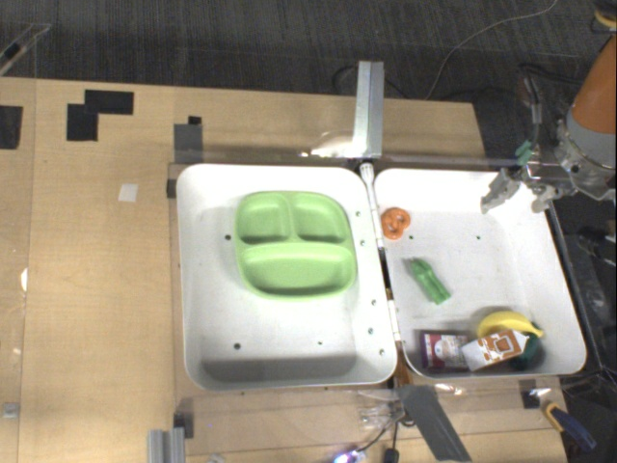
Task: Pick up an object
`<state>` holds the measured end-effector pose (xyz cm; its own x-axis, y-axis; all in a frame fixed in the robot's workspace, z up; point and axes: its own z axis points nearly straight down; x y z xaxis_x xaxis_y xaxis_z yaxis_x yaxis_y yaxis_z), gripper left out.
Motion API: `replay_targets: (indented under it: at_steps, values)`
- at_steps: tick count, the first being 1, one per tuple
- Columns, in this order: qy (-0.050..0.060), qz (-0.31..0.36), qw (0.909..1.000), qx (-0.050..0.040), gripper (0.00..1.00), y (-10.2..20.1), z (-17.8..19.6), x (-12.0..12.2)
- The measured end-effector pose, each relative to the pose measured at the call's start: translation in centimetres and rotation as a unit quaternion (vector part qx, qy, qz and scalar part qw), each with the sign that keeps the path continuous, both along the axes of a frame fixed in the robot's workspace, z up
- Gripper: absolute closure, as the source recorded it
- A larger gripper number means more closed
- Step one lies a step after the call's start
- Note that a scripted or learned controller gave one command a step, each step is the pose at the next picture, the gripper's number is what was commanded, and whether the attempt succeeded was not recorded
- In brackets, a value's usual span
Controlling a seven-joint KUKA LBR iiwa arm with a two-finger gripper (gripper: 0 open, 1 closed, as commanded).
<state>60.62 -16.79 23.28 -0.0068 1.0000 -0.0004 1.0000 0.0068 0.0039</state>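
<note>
- Several things lie in the right bin (540,258), and any one would do: an orange ball (394,222) against the left wall near the far corner, a green block (427,281) just left of the bin's middle, and a heap along the near wall — a dark packet (442,347), a small carton (494,348) and a banana (511,324).
- My gripper (519,187) hangs over the far right corner of that bin, well apart from all of them; its two fingers stand spread, with nothing between them.
- I judge the green block the best candidate. It looks small, light and stiff, lies alone on bare floor, and sits at a slant, so I would turn my wrist to close across its narrow width at mid-length.
- The ball looks light but round and probably slick; touching the wall, it leaves little room for a finger on that side.
- The banana is likely smooth and curved, resting on the carton, so a pinch there could shove the heap about.
- The left bin (202,287) carries a green tray (294,242), wide and flat, which I judge too broad for my fingers.
</note>
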Motion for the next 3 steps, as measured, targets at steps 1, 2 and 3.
replay_targets:
  at_steps: [1,2,3]
  values:
    - [0.001,0.041,0.9992,0.0001,0.0,4.8,-9.7,-1.8]
    - [-0.001,-0.02,0.9998,0.0003,0.0,7.3,-8.9,-0.2]
    - [-0.001,-0.005,1.0,-0.0001,0.0,11.4,-4.6,6.0]
